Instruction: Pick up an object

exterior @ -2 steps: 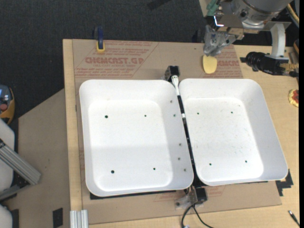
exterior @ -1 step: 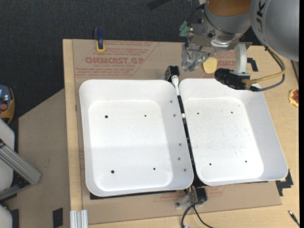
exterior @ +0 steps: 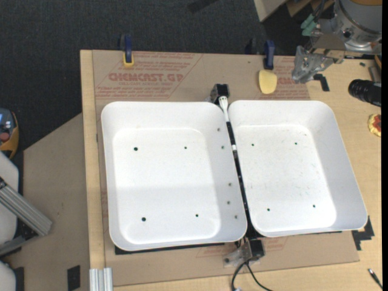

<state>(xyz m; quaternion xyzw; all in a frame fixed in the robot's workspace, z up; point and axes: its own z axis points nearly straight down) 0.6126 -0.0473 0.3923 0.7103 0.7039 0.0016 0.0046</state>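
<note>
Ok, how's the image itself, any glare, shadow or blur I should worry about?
Camera view: sharp over both bins; the left bin has a brighter band across its lower floor, shading not glare; the right bin is evenly lit; the tool at top right is dim and slightly soft, the yellow object beside it clear.

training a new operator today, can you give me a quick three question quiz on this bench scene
1. True or false: the yellow object lies inside the right bin.
2. Where is the gripper? A) over the left bin B) above the board beyond the right bin's far edge, beside the yellow object C) between the two bins
3. What colour are the two clamps on the board's far edge?

Key: 1. False, it rests on the board beyond the right bin's far edge. 2. B. 3. Blue.
</note>
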